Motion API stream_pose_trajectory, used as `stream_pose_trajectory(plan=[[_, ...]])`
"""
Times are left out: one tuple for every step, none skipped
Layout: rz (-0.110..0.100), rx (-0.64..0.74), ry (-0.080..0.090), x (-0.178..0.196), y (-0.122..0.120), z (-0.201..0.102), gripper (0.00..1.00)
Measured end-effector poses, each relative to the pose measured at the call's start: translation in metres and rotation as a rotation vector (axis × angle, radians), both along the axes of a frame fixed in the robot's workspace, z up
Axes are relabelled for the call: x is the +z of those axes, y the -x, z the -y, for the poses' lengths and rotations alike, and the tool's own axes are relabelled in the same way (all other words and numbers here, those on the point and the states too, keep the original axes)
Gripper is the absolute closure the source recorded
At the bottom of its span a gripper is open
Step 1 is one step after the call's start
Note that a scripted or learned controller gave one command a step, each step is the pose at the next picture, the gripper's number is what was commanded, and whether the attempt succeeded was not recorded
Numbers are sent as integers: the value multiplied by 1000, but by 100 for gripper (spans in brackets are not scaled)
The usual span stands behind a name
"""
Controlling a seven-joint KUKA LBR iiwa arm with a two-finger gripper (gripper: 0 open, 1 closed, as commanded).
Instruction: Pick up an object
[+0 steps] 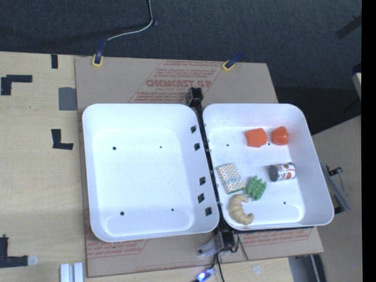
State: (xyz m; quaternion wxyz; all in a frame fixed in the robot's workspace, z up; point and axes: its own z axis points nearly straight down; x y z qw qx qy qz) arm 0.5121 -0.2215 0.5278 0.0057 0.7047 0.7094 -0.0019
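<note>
Stock, right bin (311, 157): croissant (240, 209) at near wall, touching broccoli (256, 188); cracker packet (229, 177) beside; can (282, 172); two orange pieces (255, 137) far side. My claw's state I could not tell. Risk: crowding would spoil a clean grab.

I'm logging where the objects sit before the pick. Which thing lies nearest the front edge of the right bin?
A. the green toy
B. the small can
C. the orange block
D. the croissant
D: the croissant lies lowest in the right bin, just below the green toy, with the small can and orange block farther back.
</note>
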Motion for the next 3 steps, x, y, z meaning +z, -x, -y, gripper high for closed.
stream_pose_trajectory(plan=[[1, 0, 1, 10, -1, 0, 100], [1, 0, 3, 20, -1, 0, 100], [2, 0, 5, 30, -1, 0, 100]])
